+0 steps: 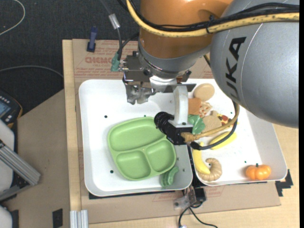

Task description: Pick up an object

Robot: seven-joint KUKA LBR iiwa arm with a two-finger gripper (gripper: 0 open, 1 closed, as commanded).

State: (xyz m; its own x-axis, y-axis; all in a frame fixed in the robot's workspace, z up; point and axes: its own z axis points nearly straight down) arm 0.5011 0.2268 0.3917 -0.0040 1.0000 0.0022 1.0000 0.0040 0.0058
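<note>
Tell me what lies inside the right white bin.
Visible in the right bin: an orange pumpkin, a croissant, a yellow banana and a round tan biscuit. The arm covers the bin's far part, so anything there is hidden.

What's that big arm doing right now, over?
Gripper over left bin, far side, nothing visibly held. Green divided plate nearer camera, lying flat. Toy pumpkin, croissant in right bin.
</note>
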